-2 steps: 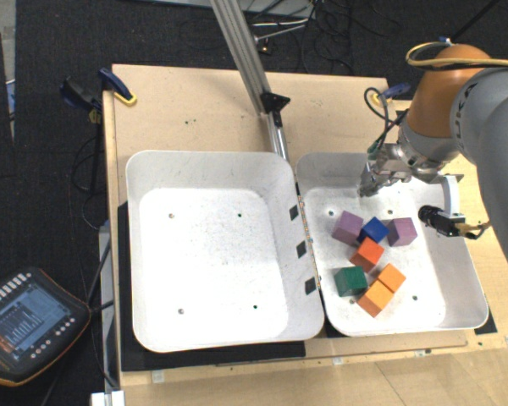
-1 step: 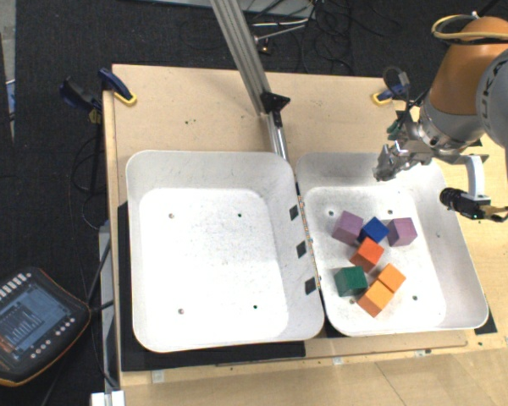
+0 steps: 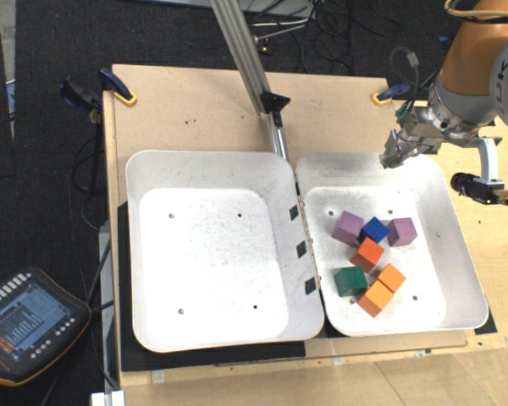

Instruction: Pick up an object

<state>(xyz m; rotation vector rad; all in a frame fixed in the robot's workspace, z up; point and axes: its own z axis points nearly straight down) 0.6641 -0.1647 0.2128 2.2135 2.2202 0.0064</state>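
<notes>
The claw (image 3: 394,157) hangs over the far rim of the right-hand bin (image 3: 459,252), apart from the blocks, with nothing seen between its tips; whether it stands open or closed cannot be told from this height and blur. By that reading the pick-up is not yet done: no block is lifted, all seven lie on the bin floor, and what is left appears to be the whole of the work, namely the approach, the descent, the grasp and the lift.

The blocks sit in a loose cluster near the middle of the right-hand bin, well toward the near side from the claw; a purple block (image 3: 349,227) lies at the far left of the group, touching or just beside a blue block (image 3: 375,229), with a second purple block (image 3: 402,231) just beside that; an orange-red block (image 3: 370,252) sits beneath the blue one in the view; a green block (image 3: 350,281) lies at the near left; two orange blocks (image 3: 391,277) (image 3: 375,298) lie close together at the near right. All look like small, plain-coloured cubes, several turned at angles; they crowd one another, which may leave little room for a clean grasp.

The left-hand bin (image 3: 205,248) lies alongside on the pale surface (image 3: 195,100).
</notes>
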